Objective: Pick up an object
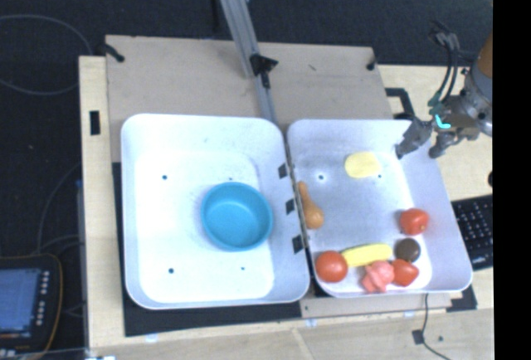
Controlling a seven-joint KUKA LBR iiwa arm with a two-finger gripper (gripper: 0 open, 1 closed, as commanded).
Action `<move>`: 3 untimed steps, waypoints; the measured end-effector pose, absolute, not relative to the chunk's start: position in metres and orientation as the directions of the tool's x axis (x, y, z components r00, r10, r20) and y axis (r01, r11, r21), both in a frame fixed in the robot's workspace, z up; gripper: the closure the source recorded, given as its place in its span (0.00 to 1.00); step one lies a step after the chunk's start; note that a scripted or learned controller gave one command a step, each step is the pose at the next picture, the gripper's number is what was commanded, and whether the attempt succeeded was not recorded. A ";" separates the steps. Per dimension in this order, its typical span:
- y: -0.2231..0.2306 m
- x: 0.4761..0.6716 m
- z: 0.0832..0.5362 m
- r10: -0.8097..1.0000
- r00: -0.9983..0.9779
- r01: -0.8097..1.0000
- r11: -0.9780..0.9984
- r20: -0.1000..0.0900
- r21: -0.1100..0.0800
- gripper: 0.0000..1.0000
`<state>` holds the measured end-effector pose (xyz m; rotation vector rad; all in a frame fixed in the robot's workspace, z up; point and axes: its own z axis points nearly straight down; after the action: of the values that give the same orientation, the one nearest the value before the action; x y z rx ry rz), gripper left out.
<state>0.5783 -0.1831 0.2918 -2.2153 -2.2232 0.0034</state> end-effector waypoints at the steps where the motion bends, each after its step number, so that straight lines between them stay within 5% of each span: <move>1: -0.183 0.579 0.295 1.000 -0.004 1.000 0.004 0.000 0.002 0.00; 3: -0.170 0.573 0.178 1.000 0.001 1.000 -0.001 -0.002 -0.005 0.00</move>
<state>0.5731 -0.1705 0.1779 -2.2205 -2.2191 0.0080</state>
